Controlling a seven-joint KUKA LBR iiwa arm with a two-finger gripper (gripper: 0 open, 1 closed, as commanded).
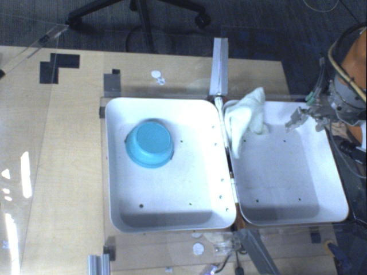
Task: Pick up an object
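A blue bowl [149, 143] lies upside down in the left part of the left bin [172, 211]. A crumpled white cloth [245, 119] sits in the far left corner of the right bin [287, 199], partly draped over the rim between the bins. My gripper [307, 122] hangs over the far right part of the right bin, to the right of the cloth and apart from it. It is open, with nothing between its fingers.
A grey metal post [219, 67] stands behind the seam between the bins. The wooden bench [51, 171] stretches to the left. A chair base [137, 4] is on the floor beyond the bench.
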